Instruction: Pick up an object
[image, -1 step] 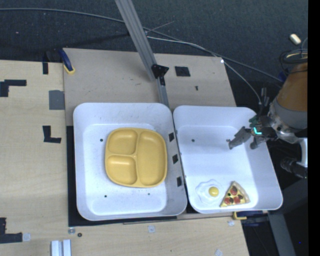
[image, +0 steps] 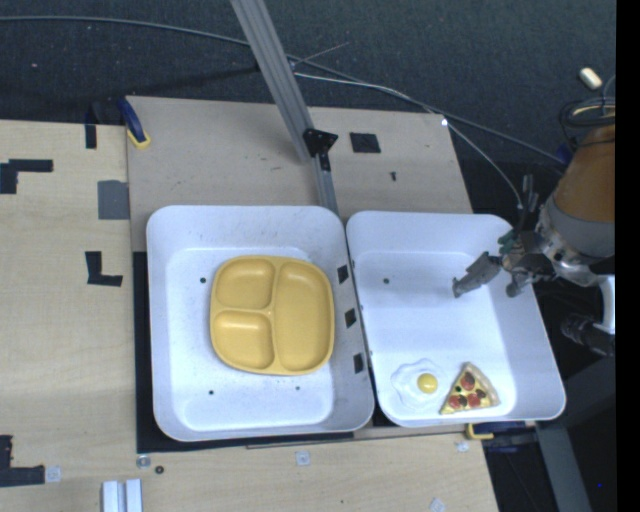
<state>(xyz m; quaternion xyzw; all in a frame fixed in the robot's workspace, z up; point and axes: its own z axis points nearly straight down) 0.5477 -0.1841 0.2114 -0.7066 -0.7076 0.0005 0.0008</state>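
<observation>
A toy fried egg (image: 417, 381) and a toy pizza slice (image: 470, 390) lie side by side in the near corner of the right bin (image: 400, 240). A yellow divided plate (image: 271, 314) lies flat in the middle of the left bin (image: 180, 300). My gripper (image: 488, 287) hangs over the right bin's far right part, well behind the egg and the pizza. Its fingers (image: 470, 281) are spread open with nothing between them.
A grey metal bar (image: 290, 95) runs from the top of the view down to the gap between the bins. Cables cross the dark floor behind the bench. The arm's orange band (image: 590, 180) sits at the right edge.
</observation>
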